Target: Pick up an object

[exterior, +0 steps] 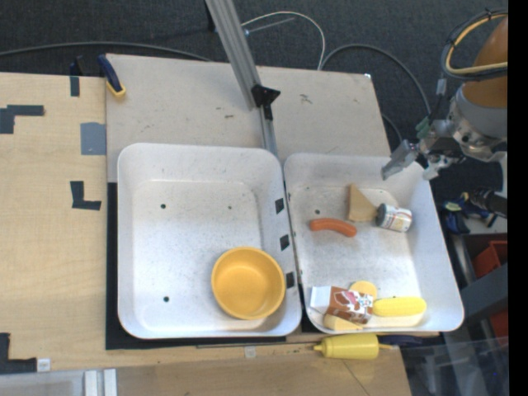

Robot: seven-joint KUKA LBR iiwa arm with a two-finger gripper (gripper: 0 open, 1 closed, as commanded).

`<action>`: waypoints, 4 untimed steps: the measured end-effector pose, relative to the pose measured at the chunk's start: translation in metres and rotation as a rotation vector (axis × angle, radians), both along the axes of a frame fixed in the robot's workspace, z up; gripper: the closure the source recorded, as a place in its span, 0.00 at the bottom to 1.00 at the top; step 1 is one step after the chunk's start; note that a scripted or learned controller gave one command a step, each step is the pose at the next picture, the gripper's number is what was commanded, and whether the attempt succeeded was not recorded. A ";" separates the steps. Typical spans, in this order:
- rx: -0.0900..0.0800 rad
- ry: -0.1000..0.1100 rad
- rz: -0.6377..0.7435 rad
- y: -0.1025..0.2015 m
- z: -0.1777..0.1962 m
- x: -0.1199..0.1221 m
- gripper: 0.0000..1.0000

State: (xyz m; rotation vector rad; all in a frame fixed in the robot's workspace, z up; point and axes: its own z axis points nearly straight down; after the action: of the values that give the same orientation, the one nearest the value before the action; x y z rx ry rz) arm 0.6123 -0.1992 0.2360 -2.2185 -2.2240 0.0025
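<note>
Grey arm (477, 110) sits at the right edge, above the upper right corner of the right bin (429, 246). Gripper (410, 159) hangs over that bin's top right rim, can't tell its state, nothing visibly held. Right bin contents: orange sausage (333, 227) mid-bin, tan wedge (360, 204) just up and right of it, small jar (394, 218) on its side touching the wedge. Front rim has a brown packet (347, 305) and a yellow banana-like piece (399, 307) side by side. Left bin (157, 221) holds a yellow bowl (247, 282), upright, front right corner. Yellow bottle (351, 347) lies on the bench just in front of the right bin
</note>
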 end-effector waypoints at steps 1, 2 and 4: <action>0.000 0.000 0.000 0.000 0.000 0.000 0.00; 0.001 0.006 -0.002 -0.009 -0.058 0.000 0.00; 0.002 -0.009 0.001 -0.004 -0.138 0.012 0.00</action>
State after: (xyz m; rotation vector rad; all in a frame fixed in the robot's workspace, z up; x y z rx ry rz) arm 0.6246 -0.2029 0.0976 -2.2215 -2.2281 -0.0097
